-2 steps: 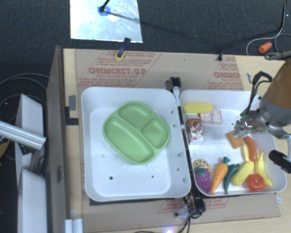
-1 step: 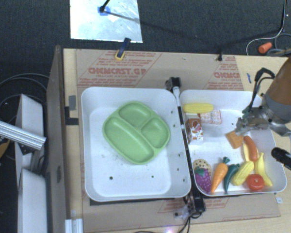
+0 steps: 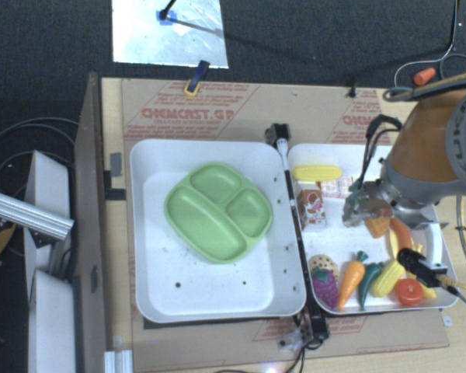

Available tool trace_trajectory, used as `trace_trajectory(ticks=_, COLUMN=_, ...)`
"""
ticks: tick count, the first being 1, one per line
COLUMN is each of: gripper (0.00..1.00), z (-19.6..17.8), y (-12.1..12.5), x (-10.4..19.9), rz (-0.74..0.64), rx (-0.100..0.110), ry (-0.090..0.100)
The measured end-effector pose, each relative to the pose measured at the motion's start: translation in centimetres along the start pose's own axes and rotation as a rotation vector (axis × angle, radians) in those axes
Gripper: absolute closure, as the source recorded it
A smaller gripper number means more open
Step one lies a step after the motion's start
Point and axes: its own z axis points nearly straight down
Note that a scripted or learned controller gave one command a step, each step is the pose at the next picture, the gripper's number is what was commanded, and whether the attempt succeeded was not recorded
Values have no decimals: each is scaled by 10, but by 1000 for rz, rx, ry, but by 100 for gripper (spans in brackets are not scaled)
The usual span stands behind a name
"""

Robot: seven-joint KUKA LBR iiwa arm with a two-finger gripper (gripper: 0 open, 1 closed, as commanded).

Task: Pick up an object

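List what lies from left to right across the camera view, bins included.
Left bin → green divided plate → right bin → snack packet → toy carrot → gripper → toy tomato.

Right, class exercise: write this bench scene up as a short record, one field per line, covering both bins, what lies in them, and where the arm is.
left bin: holds a green divided plate
right bin: holds toy food
far end of right bin: yellow corn cob, small carton just nearer
near end of right bin: carrot, red tomato, yellow piece
arm: reaches in from the right, over the right bin
pincer: low over the middle of the right bin; grip unclear
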Motion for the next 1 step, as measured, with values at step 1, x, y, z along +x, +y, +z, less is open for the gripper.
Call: trace_trajectory(ticks=1, gripper=0, z=0, y=0, x=-5, rz=8, rx=-2, ry=-3)
